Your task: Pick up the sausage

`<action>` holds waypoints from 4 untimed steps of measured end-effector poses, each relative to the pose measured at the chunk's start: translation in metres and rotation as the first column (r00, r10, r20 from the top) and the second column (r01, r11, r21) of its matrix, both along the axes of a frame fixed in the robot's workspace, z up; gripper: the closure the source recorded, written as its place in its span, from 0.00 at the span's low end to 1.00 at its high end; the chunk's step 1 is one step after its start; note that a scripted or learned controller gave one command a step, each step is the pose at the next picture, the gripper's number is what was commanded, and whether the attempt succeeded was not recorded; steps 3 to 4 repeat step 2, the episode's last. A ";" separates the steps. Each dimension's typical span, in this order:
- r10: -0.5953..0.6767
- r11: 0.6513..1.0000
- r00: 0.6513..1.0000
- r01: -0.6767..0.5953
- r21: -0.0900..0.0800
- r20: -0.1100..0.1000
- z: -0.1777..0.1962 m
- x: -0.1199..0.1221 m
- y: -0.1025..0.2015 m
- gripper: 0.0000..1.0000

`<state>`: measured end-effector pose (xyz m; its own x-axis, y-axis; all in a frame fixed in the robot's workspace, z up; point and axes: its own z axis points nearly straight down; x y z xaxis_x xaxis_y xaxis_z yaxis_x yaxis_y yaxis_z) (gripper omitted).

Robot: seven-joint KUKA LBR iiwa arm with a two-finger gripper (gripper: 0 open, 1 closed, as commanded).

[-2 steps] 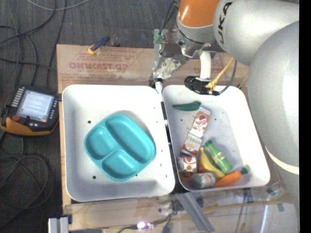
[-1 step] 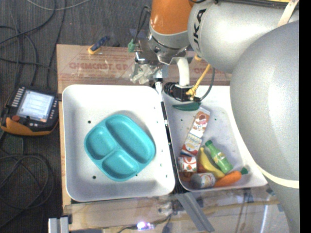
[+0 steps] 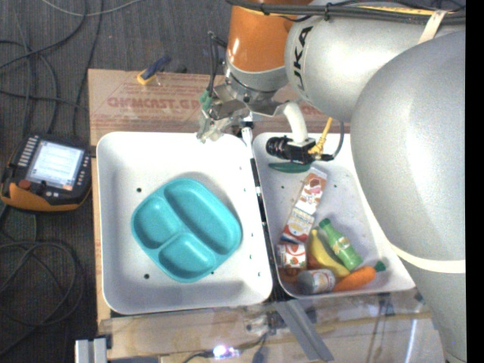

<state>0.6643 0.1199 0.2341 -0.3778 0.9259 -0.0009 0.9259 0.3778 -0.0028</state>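
Hovering jaws (image 3: 214,121) over left bin's (image 3: 121,172) far rim; sausage unidentifiable.

The shallow plastic left bin (image 3: 121,278) was white, as was the shallow right bin (image 3: 355,195) beside it. A turquoise three-compartment plastic tray (image 3: 187,228) lay in the left bin. In the right bin lay an orange carrot (image 3: 355,277), a yellow banana (image 3: 324,254), a green bottle with a pale label (image 3: 339,245), a red-and-white printed packet (image 3: 305,203) and a grey tin with a reddish label (image 3: 313,281). The robot arm (image 3: 378,74) was silver-grey, with an orange band (image 3: 257,29) above its wrist. Behind the left bin, the bench (image 3: 144,100) was brown cardboard with faded red lettering. Left of that bin sat an orange-and-black pendant with a pale screen (image 3: 47,171).
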 end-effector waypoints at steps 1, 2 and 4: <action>0.159 0.987 0.987 -0.159 -0.001 0.001 0.014 0.004 0.013 1.00; 0.287 0.958 0.958 -0.287 0.000 0.002 0.048 -0.007 -0.014 1.00; 0.287 0.958 0.958 -0.287 0.000 0.002 0.048 -0.007 -0.014 1.00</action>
